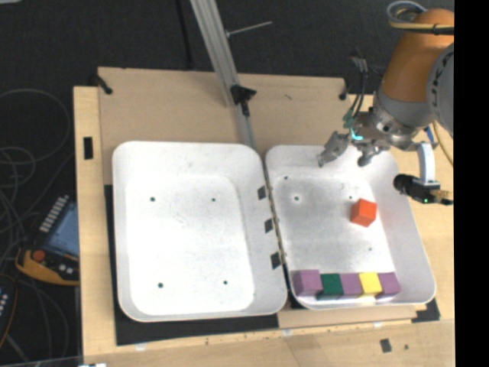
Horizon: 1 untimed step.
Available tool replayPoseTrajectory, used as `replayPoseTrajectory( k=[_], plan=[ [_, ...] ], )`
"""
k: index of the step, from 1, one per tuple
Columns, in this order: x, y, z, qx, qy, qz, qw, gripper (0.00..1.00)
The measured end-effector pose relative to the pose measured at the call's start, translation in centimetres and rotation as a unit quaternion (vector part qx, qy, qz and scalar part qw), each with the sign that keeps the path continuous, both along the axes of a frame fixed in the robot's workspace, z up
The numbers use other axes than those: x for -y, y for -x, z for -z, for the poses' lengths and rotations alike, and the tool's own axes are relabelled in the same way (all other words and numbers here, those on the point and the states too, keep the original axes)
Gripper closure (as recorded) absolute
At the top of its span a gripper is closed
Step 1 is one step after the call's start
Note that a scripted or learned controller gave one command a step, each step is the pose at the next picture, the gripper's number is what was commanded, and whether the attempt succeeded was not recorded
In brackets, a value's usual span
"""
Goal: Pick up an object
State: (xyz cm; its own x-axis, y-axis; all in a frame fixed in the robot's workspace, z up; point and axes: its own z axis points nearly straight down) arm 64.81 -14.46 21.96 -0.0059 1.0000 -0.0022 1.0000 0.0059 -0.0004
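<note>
Nothing had been picked up yet. The tool [350, 155] hung over the far edge of the right bin [409, 228], its two fingers spread apart with nothing between them. The nearest candidate, an orange block [364, 212], lay on the bin floor well below the tool in the view, apart from it. A row of blocks [346, 284], purple, green, purple, yellow, purple, sat along the near wall of the same bin. Judging from this, the approach, descent, closing and lift all remained to be done.

The left bin [191, 228] stood beside it, both on a pale wooden table [92, 297]. A slanted metal post [218, 48] rose behind the bins. Dark flooring with cables [23, 174] and a handheld pendant [53, 243] lay to the view's left.
</note>
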Motion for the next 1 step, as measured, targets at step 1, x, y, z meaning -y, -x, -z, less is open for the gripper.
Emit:
replayPoseTrajectory(
  k=[1],
  plan=[
    [6.51,2.67,12.27,-0.003,-0.0002,0.004,1.0,0.0]
  ],
)
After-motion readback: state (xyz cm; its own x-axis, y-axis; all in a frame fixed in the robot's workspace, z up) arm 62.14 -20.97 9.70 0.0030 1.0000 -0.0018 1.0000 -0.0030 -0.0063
